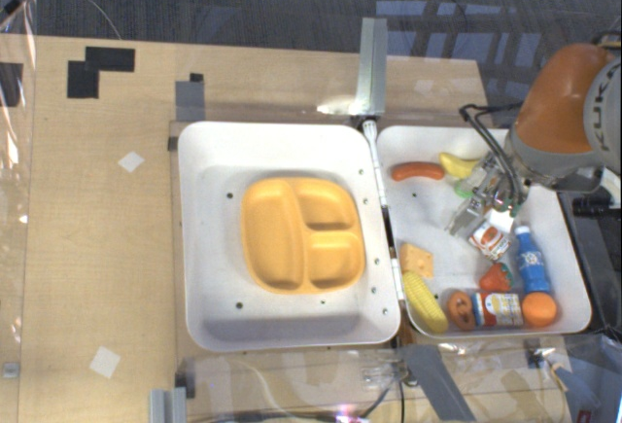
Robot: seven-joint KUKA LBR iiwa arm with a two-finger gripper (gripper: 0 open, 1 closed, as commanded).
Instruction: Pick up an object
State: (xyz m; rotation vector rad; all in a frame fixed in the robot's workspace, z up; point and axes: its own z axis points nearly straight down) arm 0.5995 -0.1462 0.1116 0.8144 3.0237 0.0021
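The counter (97, 236) is pale wood and carries two shallow white bins side by side. The left bin (209, 217) lies well to the left of the hand and holds a yellow divided tray (301, 234) near its middle. The right bin (573, 265) sits under the hand, and the grey arm (564, 115) with its orange band reaches in over that bin's upper right corner.

The hand (483, 204) hangs low over the middle of the right bin, its metal fingers (466, 215) pointing down and to the left. Whether the fingers are apart or together cannot be told from this slant, and nothing is clearly seen between them.

Just below and right of the hand stands a blue bottle (531, 263), with a small red and white packet (489, 238) just beside the fingertips. Up and to the left of the hand lies a red sausage (418, 171), and just above the hand a yellow banana (457, 164). Below and left of the hand lie a cracker (417, 261) and a corn cob (424, 300). Farther below the hand, along the bin's near edge, rest a can lying on its side (496, 308) and an orange (539, 309).
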